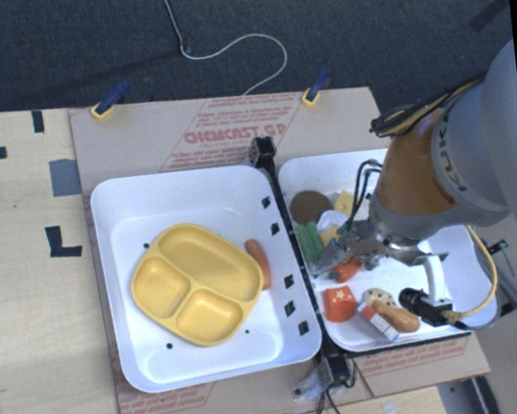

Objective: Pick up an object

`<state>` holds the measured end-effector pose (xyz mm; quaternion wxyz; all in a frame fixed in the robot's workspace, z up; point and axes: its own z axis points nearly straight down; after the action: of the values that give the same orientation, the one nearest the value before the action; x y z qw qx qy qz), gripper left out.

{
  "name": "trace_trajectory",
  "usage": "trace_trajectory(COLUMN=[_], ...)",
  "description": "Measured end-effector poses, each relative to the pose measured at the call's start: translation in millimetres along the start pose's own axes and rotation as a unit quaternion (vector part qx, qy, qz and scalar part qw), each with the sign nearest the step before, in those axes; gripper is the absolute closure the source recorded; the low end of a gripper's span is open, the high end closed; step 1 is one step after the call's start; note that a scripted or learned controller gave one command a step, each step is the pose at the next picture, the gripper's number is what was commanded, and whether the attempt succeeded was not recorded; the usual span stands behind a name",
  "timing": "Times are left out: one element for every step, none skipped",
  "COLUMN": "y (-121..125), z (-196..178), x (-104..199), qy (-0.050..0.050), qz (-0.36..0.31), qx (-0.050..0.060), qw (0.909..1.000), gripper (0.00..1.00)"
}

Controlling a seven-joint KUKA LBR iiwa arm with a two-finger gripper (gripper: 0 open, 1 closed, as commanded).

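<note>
Nearest you, the grey arm (476, 158) with its orange band covers much of the right bin (467, 326). Gripper (343, 255) sits low among crowded toy food: green piece (310, 240), brown disc (310, 206), red piece (340, 303). You cannot tell its grip. Left bin (115, 208) holds a yellow divided tray (196, 283), sausage (259, 261) touching its edge

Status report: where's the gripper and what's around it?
Gripper low in right bin, among crowded toy food. Grasp unconfirmed. Yellow tray and sausage in left bin.
</note>
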<state>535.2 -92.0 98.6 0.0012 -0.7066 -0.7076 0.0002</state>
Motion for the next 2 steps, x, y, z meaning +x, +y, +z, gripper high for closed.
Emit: trace_trajectory(y=[-1, 0], z=[15, 4], x=[0, 0], qy=[-0.001, -0.001], qz=[0.001, 0.001], qx=[0.001, 0.000], qw=[1.0000, 1.0000], gripper=[0.00, 1.00])
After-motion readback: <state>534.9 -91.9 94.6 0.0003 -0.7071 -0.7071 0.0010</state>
